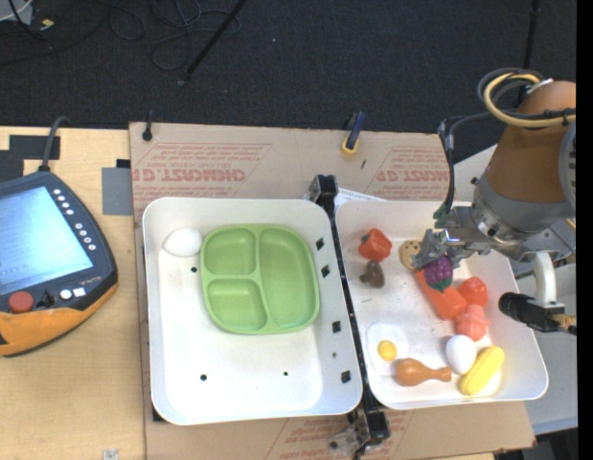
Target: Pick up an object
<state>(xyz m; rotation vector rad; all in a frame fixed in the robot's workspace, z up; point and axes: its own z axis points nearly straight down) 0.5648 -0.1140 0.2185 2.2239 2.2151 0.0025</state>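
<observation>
Near edge of the right bin (526, 391) first: you've got a yellow banana (481, 372) in the near right corner, a white egg (460, 353) touching it, a brown drumstick (421, 372) just left, and a fried egg (385, 343) near the divider side. All loose, flat on the bin floor, likely just scattered there as pick candidates.

Mid bin: a pink piece (471, 322) and an orange-red carrot-like piece (447, 302) lie against each other, with a red block (474, 290) just beside them. A purple grape bunch (438, 273) sits at the far end of that pile, right under the gripper (436, 254). The gripper is down on the grapes, so that's your target, I'd judge. I can't tell how the hand is set, and can't tell whether the grapes are gripped or just touched. Treat it as not yet picked.

Farther: a small brown lump (374, 275) and a red pepper (376, 244) toward the far left side, a cookie (410, 253) just left of the gripper. Well apart from the pile, easier picks.

Left bin (171, 372): green divided plate (259, 279) in the middle, a white ball (182, 242) in the far left corner. Probably a drop-off spot.

Risk: the grapes touch the carrot piece, so it may get dragged or nudged.
</observation>
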